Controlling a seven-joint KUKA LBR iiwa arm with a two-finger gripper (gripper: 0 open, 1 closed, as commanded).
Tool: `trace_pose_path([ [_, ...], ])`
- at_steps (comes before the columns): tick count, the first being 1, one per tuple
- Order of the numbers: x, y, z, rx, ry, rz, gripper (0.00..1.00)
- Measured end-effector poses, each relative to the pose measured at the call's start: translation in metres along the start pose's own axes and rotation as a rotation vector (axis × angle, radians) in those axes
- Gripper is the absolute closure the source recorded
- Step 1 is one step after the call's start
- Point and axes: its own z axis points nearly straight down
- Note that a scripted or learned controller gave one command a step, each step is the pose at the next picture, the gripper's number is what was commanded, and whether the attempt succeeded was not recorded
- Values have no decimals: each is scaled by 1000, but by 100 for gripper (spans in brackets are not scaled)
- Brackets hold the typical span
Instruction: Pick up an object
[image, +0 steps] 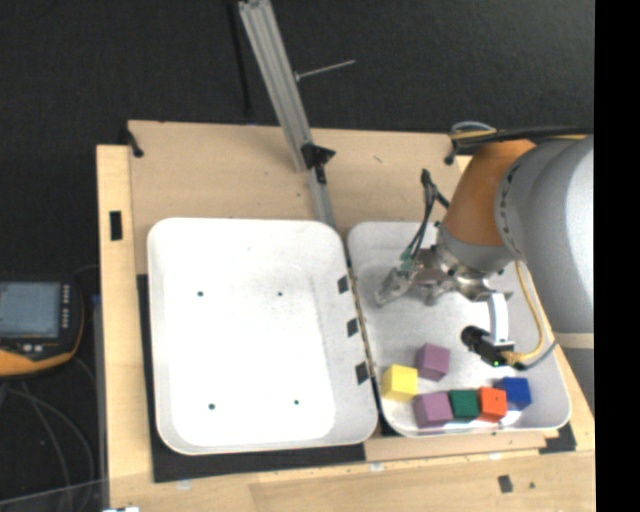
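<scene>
Several small blocks lie along the front of the right bin (392, 246): a yellow block (402, 381), a purple block (433, 360) just behind it, and a row of a second purple block (433, 408), a green block (464, 404), an orange block (493, 402) and a blue block (515, 391). My gripper (397, 288) hangs over the back left part of that bin, well behind the blocks and apart from them. The grey arm with its orange band (480, 190) comes in from the right.
The left bin (240, 330) lies beside the right one, their rims nearly touching. A slanted metal pole (290, 110) rises from the bench behind the bins. A small screen device (35, 315) sits off the bench at far left.
</scene>
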Motion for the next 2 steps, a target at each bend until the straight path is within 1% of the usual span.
trace_pose_path([
  [1,-2,-1,-11,2,-3,-6,100],
  [2,96,-25,-104,-3,4,-6,100],
])
